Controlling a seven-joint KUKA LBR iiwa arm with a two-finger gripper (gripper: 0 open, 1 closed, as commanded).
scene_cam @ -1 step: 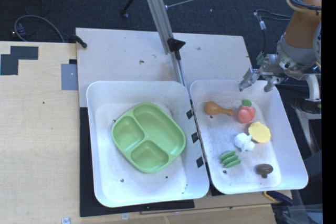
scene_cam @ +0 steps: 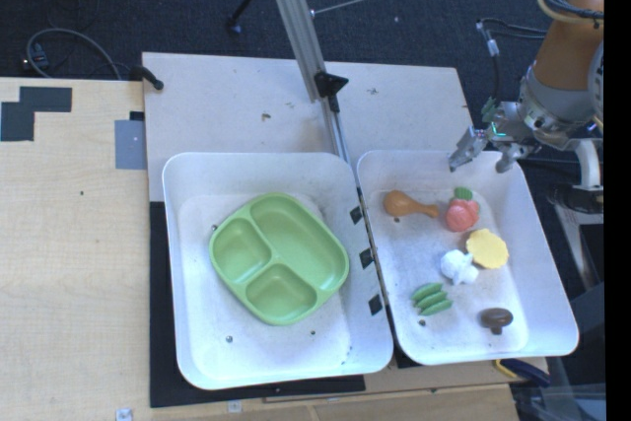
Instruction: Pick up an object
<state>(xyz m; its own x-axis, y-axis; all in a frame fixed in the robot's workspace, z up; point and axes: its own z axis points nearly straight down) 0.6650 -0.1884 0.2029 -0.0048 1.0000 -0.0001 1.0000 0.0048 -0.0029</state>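
The right bin [scene_cam: 552, 311] holds several toy foods: a brown drumstick [scene_cam: 408, 205], a red strawberry [scene_cam: 461, 213], a yellow piece [scene_cam: 487, 248], a white piece [scene_cam: 456, 266], green pea pods [scene_cam: 431, 299] and a brown mushroom [scene_cam: 496, 318]. My gripper [scene_cam: 485, 154] hangs over the far edge of the right bin, above and just beyond the strawberry. Its two fingers stand apart, with nothing between them.
A green divided plate [scene_cam: 279, 257] lies in the left bin [scene_cam: 187, 212]. A slanted aluminium bar [scene_cam: 301, 25] runs from the top down to the divider between the bins. A wooden table top [scene_cam: 69, 251] lies to the left.
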